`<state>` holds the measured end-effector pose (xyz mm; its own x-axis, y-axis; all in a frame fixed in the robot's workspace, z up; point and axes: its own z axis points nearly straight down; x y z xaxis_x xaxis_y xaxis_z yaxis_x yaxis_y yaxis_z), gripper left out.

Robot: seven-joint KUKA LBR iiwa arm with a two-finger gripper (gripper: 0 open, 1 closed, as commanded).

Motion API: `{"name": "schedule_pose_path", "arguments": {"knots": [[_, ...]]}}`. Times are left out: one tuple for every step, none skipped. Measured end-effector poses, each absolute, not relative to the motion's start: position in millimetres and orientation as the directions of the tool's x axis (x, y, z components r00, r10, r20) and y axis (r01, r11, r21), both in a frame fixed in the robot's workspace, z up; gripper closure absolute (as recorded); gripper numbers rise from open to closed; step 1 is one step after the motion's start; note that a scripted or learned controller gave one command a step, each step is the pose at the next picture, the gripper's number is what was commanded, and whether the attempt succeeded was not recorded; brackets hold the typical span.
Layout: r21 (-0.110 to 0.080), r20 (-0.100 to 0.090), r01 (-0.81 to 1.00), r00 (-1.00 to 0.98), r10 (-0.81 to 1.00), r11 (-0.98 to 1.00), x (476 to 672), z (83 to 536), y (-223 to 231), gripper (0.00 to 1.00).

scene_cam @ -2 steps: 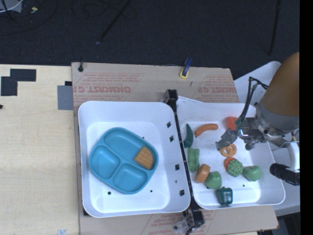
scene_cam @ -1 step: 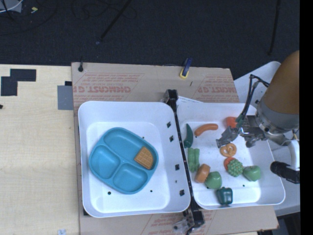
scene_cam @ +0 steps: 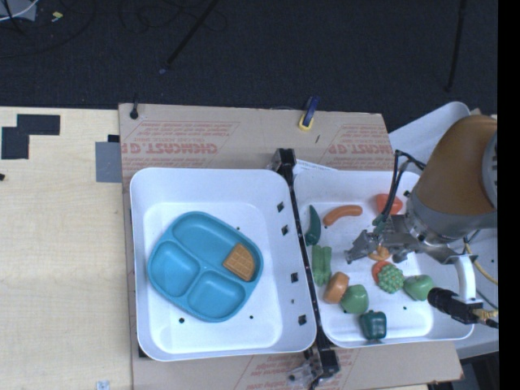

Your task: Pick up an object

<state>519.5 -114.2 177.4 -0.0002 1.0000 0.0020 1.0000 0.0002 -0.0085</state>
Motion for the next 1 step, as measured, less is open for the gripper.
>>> {"name": "schedule_pose_path", "arguments": {"knots": [[-0.008, 0.002, 1.0, 0.0, 1.0, 0.0, 512.3, 123.6, -121.3, 0.0]]}}
